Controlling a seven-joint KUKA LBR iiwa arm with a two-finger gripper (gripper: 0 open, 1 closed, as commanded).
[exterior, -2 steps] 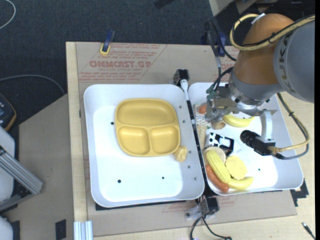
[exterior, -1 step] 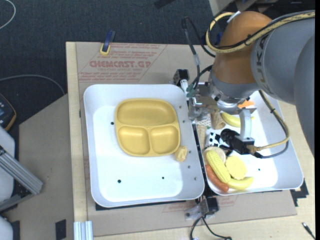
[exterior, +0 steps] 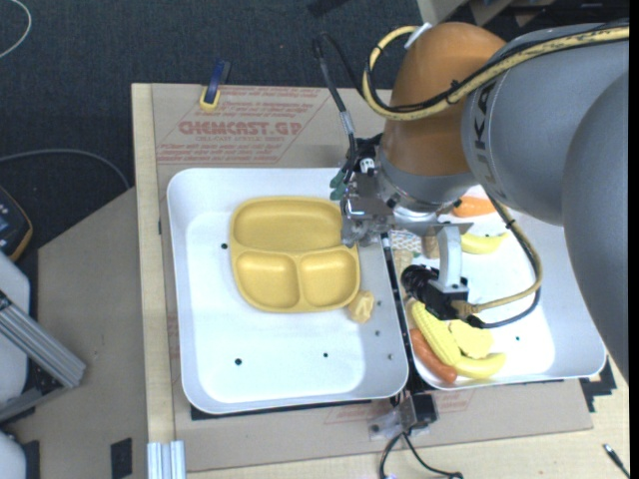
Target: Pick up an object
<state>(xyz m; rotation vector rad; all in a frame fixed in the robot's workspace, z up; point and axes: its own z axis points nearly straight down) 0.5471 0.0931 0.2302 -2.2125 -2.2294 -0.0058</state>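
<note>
A yellow divided plate [exterior: 291, 254] lies in the left bin [exterior: 260, 367], with a small pale yellow piece [exterior: 361, 307] by its lower right corner. The right bin [exterior: 539, 352] holds a yellow banana [exterior: 461, 345], an orange carrot-like piece [exterior: 431, 355] under it, another yellow item [exterior: 486, 242] and an orange piece [exterior: 471, 207]. My gripper [exterior: 404, 239] hangs low over the divider between the bins, at the right bin's left edge. The wrist hides its fingers.
The arm's grey body covers much of the right bin. A brown cardboard sheet [exterior: 250, 118] lies behind the bins, with a yellow and blue clip [exterior: 213, 88] on its far edge. Cables trail near the front edge.
</note>
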